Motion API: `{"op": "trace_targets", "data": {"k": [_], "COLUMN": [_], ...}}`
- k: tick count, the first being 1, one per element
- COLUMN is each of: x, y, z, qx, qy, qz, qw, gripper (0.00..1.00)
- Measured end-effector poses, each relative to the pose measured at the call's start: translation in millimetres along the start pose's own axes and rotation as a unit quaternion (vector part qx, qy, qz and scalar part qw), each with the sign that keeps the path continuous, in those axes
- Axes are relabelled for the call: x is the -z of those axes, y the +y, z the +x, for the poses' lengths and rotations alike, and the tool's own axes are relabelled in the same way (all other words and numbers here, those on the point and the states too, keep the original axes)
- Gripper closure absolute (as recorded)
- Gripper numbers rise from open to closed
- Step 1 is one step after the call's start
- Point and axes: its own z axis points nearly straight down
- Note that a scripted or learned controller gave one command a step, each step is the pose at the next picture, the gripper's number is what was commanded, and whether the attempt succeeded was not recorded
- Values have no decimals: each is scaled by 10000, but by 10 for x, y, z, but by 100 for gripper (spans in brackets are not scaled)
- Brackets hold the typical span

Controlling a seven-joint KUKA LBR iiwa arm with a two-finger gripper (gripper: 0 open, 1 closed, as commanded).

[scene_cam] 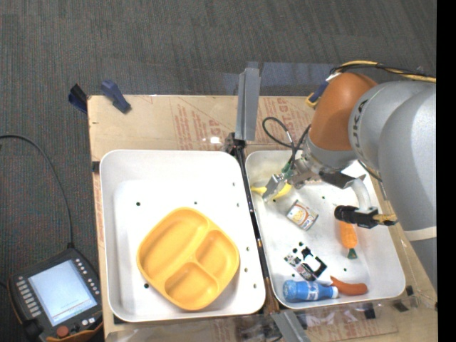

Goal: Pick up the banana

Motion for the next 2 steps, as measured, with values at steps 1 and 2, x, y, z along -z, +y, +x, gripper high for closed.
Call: {"op": "trace_targets", "data": {"k": [1, 2], "x": [99, 97], "y": [4, 4], "z": [10, 10], "qx": [21, 25], "qy": [0, -3], "qz": [9, 11], "qw": [10000, 10000], "gripper": [100, 0]}}
